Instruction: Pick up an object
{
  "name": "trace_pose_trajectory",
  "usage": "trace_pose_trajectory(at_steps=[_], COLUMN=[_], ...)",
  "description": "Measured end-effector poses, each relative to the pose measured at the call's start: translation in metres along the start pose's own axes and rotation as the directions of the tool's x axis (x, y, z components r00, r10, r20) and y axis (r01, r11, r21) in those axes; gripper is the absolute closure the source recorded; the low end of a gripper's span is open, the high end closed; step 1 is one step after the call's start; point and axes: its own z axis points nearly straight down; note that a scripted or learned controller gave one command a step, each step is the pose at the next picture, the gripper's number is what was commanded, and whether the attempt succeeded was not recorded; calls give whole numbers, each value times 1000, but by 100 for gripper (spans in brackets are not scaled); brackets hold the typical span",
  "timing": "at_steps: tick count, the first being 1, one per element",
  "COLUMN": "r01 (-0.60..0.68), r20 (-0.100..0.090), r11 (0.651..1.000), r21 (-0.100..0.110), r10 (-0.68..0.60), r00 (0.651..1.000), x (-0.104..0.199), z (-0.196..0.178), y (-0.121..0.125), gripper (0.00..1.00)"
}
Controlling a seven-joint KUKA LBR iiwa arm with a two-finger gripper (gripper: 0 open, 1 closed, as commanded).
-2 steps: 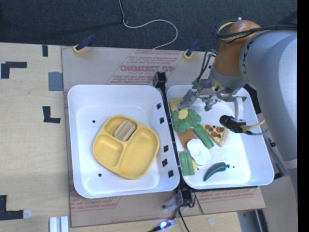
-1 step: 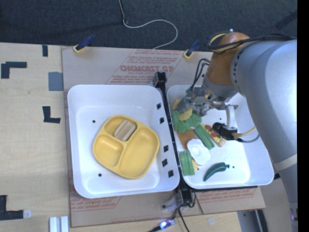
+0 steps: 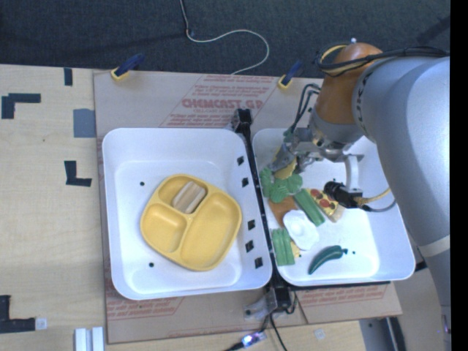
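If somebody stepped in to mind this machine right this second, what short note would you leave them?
Gripper: down at the far left end of the right bin, over the toy pile; whether it grips anything cannot be told.
Things: green leafy piece, green stick, white piece, pizza slice and dark green pepper lie in the right bin. Left bin holds a yellow divided plate with a tan piece in one compartment.
Done: nothing visibly lifted.
Left: grasp one object and raise it.
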Motion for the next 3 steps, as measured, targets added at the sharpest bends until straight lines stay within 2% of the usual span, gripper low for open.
trace_pose_trajectory(at_steps=[1, 2, 3], r01=[-4, -2, -2], r20=[-1, 0, -1], r11=[1000, 1000, 1000], r21=[0, -4, 2], r10=[4, 2, 2], r00=[1000, 1000, 1000], x=[-4, -4, -3], z=[-44, -107, -129], y=[-4, 3, 4], gripper=[100, 100, 100])
